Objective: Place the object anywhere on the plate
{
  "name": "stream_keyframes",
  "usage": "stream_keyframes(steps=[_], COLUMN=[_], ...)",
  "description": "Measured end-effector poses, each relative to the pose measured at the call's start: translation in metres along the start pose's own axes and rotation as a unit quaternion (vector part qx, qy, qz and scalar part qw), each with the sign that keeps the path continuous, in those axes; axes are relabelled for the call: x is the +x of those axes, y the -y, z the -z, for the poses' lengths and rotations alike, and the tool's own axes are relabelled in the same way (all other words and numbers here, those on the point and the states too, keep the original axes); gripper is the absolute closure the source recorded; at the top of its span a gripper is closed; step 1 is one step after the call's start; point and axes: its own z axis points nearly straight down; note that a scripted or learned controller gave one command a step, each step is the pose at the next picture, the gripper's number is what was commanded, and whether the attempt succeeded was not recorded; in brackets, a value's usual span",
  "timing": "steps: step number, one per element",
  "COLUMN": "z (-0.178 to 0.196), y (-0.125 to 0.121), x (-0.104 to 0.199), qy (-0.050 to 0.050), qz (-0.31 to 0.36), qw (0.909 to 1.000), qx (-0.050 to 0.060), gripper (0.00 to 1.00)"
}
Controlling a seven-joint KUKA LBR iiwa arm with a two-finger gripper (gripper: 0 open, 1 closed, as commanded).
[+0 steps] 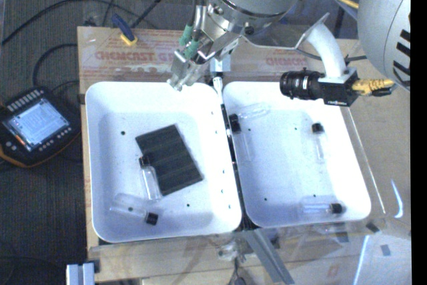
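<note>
A black ridged plate (170,158) lies flat in the middle of the left bin (100,143). One clear vial with a black cap (149,178) rests against the plate's left edge, partly on it. Another clear vial (133,209) lies at the front left of the same bin. The right bin (357,163) holds three more clear vials: one at its far left (245,117), one at the right (319,145), one at the front (319,208). My gripper (189,71) hangs over the far rim of the left bin, well above and behind the plate.
The arm's large grey and orange body fills the top right. A black cylindrical device (310,85) sticks out over the right bin's far rim. A control pendant (33,123) lies on the floor to the left. A blue clamp (123,29) sits on the bench's back board.
</note>
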Motion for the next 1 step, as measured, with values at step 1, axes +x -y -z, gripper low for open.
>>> stream_keyframes(steps=[1], z=[-0.0851], y=[0.0377], x=[-0.1281], qy=[-0.005], qz=[0.032], qw=[0.9995], qx=[0.0], gripper=[1.0])
